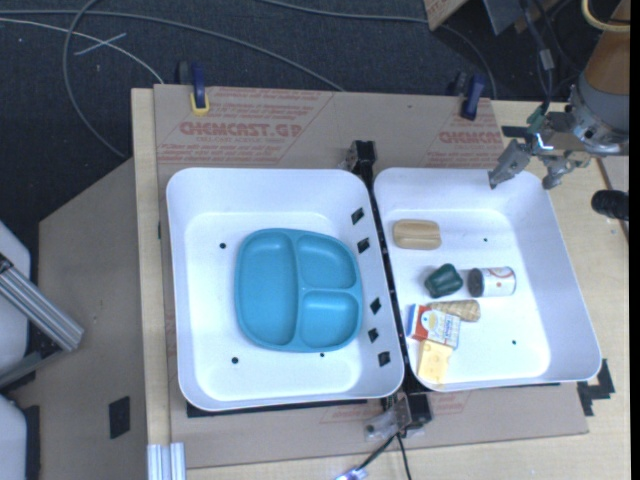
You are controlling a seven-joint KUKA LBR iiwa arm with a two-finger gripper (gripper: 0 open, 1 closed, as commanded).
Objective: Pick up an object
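the gripper (pixel 528 166) hangs over the right bin's (pixel 560 268) far right corner, fingers spread wide, holding nothing. a bread roll (pixel 416 234), green object (pixel 443 280) and small can (pixel 493 282) lie mid-bin.

Two white bins (pixel 190 268) are sitting side by side: one blue divided plate (pixel 298 290) lying in the left, five small items (pixel 444 280) resting in the right.
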